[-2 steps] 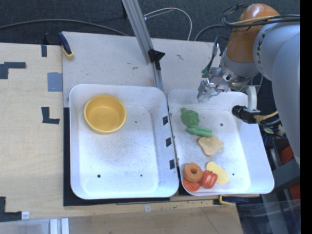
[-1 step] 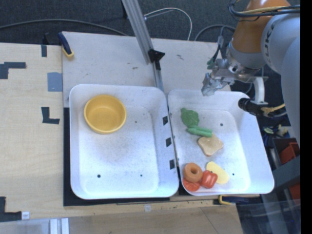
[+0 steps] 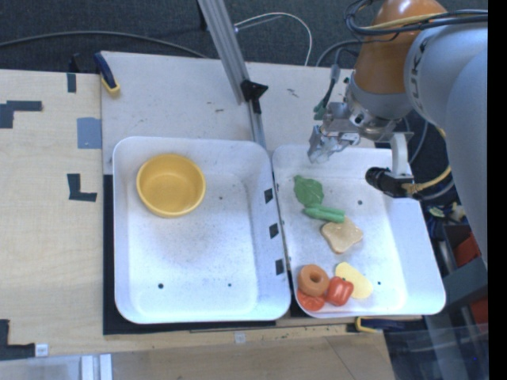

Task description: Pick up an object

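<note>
The claw (image 3: pixel 325 145) hangs over the upper edge of the right bin (image 3: pixel 396 244); I cannot tell its state. The toy food sits below it, the green leafy piece (image 3: pixel 308 189) nearest, likely the easiest target.

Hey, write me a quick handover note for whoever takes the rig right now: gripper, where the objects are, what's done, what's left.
Gripper: above the far end of the right bin, nothing seen held.
Right bin: green leafy toy nearest the gripper, green pod beside it, toast slice mid-bin; donut, red pepper and yellow piece clustered at the near end.
Left bin: yellow bowl.
Done: no pick yet.
Left: descend, grasp one object, lift.
</note>
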Controlling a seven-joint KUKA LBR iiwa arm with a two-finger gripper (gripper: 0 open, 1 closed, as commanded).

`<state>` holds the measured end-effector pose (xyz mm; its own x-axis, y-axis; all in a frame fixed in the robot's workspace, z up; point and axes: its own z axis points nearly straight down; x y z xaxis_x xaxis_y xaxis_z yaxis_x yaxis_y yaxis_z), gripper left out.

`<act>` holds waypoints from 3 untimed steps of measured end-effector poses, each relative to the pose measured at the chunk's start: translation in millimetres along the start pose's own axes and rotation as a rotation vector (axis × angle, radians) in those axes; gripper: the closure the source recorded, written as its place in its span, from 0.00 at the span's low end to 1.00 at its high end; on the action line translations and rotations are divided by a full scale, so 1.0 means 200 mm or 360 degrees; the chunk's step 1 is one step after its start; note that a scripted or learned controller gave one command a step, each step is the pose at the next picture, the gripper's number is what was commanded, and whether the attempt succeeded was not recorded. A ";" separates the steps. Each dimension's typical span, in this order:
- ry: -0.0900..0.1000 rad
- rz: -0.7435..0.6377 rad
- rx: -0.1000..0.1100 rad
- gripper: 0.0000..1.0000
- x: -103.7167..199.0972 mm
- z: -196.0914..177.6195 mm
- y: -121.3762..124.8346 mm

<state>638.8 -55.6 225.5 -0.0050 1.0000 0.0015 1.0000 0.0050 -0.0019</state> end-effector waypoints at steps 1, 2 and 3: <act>-0.0001 -0.0001 0.0003 1.00 0.24 0.04 -0.07; 0.0000 -0.0002 0.0002 1.00 0.48 0.05 -0.15; 0.0001 -0.0004 0.0000 1.00 0.77 0.04 -0.12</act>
